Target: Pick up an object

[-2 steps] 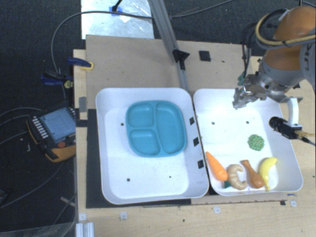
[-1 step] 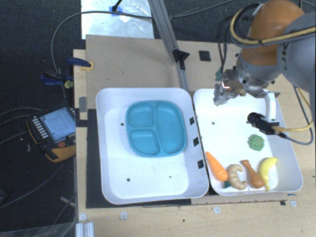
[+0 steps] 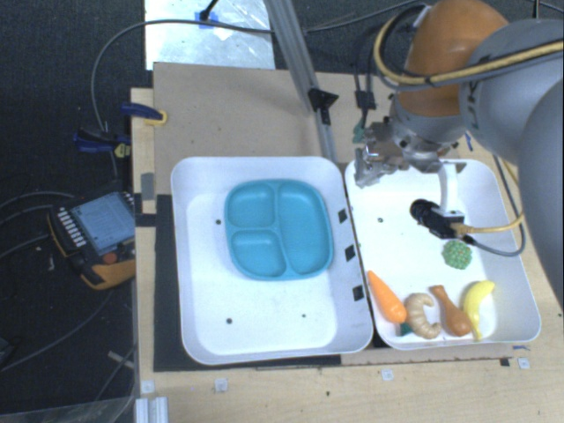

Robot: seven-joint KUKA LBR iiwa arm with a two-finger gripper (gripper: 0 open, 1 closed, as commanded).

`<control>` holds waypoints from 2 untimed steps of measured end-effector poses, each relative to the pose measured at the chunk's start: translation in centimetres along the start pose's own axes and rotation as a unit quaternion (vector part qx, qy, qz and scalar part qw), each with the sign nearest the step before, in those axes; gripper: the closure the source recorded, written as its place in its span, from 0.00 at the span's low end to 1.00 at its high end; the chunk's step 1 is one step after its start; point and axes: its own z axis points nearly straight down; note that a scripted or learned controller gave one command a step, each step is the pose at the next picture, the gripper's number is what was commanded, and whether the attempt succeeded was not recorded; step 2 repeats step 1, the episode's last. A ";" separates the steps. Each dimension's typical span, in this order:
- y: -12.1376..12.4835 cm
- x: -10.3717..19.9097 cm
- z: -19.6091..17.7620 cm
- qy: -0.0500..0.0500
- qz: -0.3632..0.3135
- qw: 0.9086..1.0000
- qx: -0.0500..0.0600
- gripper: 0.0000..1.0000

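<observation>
Camera view has the arm reaching in from the right, its gripper (image 3: 377, 161) low over the far left corner of the right bin (image 3: 502, 201); whether the jaws are released or clenched I cannot tell. A carrot (image 3: 386, 296), shrimp (image 3: 423, 315), drumstick (image 3: 449, 310), banana (image 3: 477, 305) and what looks like broccoli (image 3: 456, 255) lie along that bin's near side, well apart from the gripper. A blue divided plate (image 3: 278, 229) sits in the left bin (image 3: 198, 263).

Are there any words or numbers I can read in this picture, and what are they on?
None can be read.
The grey device with a screen left of the bins may carry marks: too small and blurred to read.
The blue divided plate, the toy carrot and the toy banana bear no writing.
</observation>
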 end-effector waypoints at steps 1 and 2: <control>1.4 4.9 -0.1 0.001 0.000 1.000 -0.001 1.00; 1.4 4.9 -0.1 0.001 0.000 1.000 -0.001 1.00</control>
